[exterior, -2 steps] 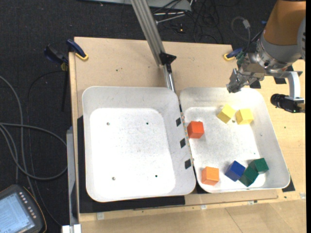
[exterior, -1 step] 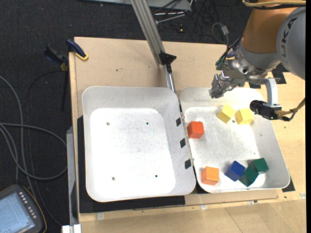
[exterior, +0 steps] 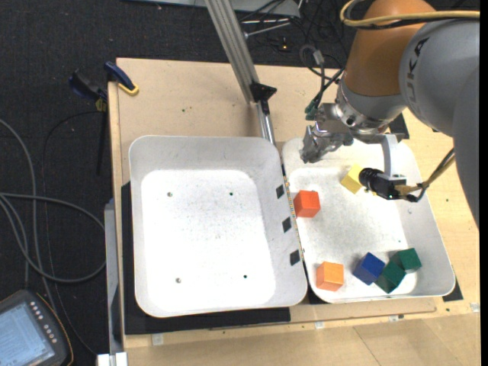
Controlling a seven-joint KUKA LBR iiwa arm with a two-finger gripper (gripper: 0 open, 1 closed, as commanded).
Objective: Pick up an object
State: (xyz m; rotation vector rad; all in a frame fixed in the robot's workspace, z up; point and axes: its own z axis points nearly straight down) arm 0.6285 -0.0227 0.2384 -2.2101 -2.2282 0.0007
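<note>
Hung over the far left corner of the right bin (exterior: 427, 227), the gripper (exterior: 314, 152), with dark fingers pointing down and too bunched together to tell whether spread or closed; could not tell, and saw nothing between them. Sat just beyond and to the right of those tips, a small yellow block (exterior: 351, 181), lying on the bin floor near the far edge, next to a black cable fitting (exterior: 375, 180) hanging off the wrist. Rested nearer the dividing rims, an orange-red cube (exterior: 306, 203), apart from the gripper. Lay along the near edge of the same bin, a second orange cube (exterior: 329, 274), then a blue cube (exterior: 370, 268), then two dark green blocks (exterior: 400, 268) touching or nearly touching each other and huddled against the blue one. Stretched alongside on the left, the left bin (exterior: 145, 204), white and speckled. Rose above the wrist, the orange band (exterior: 385, 36) and the grey arm (exterior: 450, 67), coming in from the right. Carried both bins, a pale wooden worktop (exterior: 183, 90), with a blue and yellow clamp (exterior: 107, 82) at its far left corner and a slanted metal rail (exterior: 232, 36) crossing the far side.
</note>
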